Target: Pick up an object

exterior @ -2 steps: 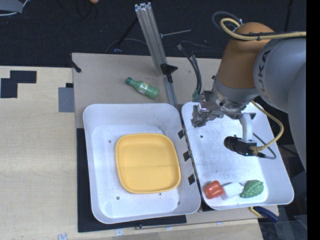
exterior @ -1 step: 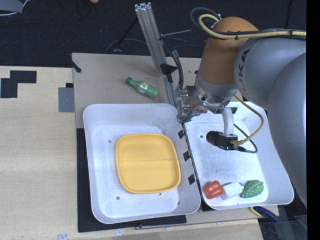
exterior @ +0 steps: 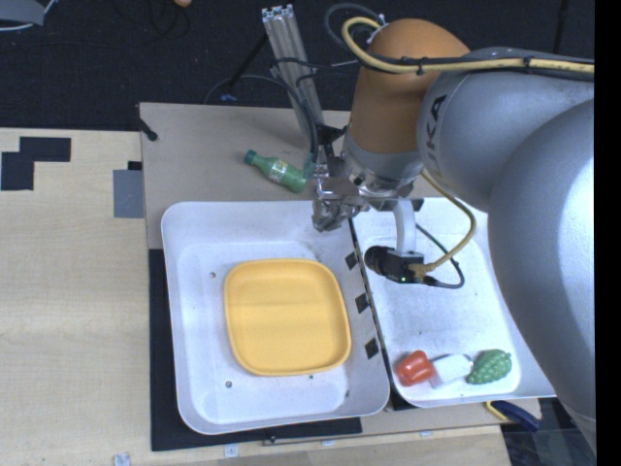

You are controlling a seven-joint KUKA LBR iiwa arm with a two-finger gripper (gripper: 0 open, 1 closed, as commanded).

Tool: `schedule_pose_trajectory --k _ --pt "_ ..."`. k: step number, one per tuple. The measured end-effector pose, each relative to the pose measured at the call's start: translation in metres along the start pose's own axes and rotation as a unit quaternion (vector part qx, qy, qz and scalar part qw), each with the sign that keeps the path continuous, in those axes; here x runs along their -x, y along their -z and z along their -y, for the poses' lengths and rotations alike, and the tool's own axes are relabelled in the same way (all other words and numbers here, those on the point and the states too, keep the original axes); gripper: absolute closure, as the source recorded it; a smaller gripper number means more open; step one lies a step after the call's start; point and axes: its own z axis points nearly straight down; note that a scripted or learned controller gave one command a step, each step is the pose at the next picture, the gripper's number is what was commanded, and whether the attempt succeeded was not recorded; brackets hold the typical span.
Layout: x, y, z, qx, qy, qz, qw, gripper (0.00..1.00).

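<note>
Found three small things crowded into the near corner of the right bin (exterior: 485,260): a red toy (exterior: 413,366), a white block (exterior: 451,368) and a knobbly green toy (exterior: 488,366), touching in a row against the front wall, probably slid there. Judged any of them a fair pick, though awkward so tight to the wall. Saw a yellow plate (exterior: 286,316) lying flat in the middle of the left bin (exterior: 179,289), hard to grip from above. Further back, spotted the end effector (exterior: 332,210) hanging over the left bin's far edge beside the divider, nothing visibly in it. Could not tell whether apart or together. Beyond, noted a green bottle (exterior: 277,170) on its side on the worktop (exterior: 194,144), outside both bins.
</note>
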Motion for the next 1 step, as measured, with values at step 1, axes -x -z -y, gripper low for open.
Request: schedule_pose_trajectory --k 1 --pt "0.0011 -0.0002 0.0002 0.000 -0.001 0.001 1.0000 0.00"
